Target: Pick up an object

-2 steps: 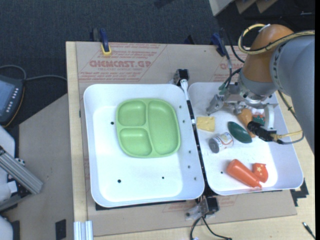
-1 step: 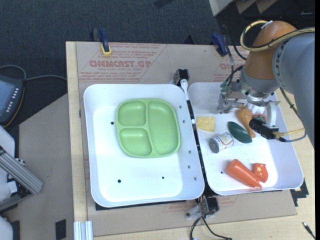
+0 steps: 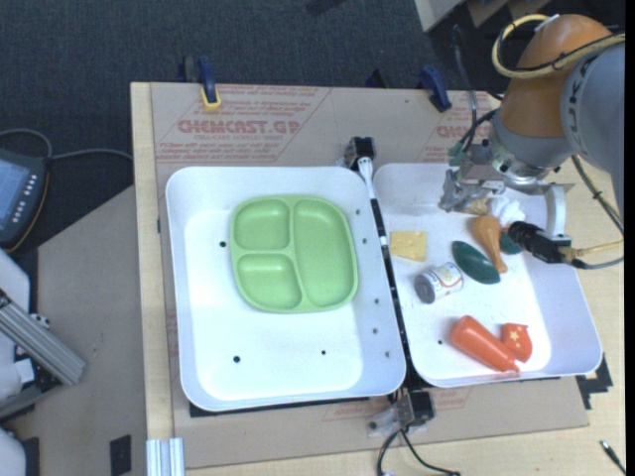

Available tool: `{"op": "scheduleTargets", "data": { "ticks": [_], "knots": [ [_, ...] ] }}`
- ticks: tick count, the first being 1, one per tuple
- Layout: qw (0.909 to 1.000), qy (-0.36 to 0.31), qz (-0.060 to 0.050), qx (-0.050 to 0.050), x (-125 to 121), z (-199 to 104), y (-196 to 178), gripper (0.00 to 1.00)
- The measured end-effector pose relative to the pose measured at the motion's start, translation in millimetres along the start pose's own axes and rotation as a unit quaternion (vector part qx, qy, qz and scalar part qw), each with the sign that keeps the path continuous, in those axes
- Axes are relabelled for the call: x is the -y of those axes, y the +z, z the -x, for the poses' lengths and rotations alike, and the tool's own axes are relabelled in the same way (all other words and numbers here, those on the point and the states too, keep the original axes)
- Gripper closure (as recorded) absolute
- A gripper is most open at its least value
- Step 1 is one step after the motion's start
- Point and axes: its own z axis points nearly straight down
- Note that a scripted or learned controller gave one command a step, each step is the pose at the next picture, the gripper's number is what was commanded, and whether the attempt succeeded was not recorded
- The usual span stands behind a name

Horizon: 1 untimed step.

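We see the tan, pear-shaped toy [image 3: 488,238] in the right white bin [image 3: 566,305], just below the hand [image 3: 466,194]; whether the hand is wide or narrow we cannot tell. Beside it lie a dark green oval piece [image 3: 475,263], a small grey can [image 3: 439,283], a yellow wedge [image 3: 408,245] and an orange carrot toy [image 3: 482,343]. The left white bin [image 3: 198,335] holds a green divided plate [image 3: 294,253].

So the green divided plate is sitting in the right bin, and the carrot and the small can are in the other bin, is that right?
Not quite. The camera view shows the green divided plate in the left bin, not the right one. The carrot and the small can do lie in the other bin, the right bin, where the gripper is.
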Motion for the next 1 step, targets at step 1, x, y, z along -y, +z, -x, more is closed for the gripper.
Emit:
{"op": "scheduleTargets", "data": {
  "ticks": [1],
  "knots": [
    [1.0000, 0.000, 0.000, 0.000, -4.2, -1.7, -43.9, 1.00]
  ]
}}
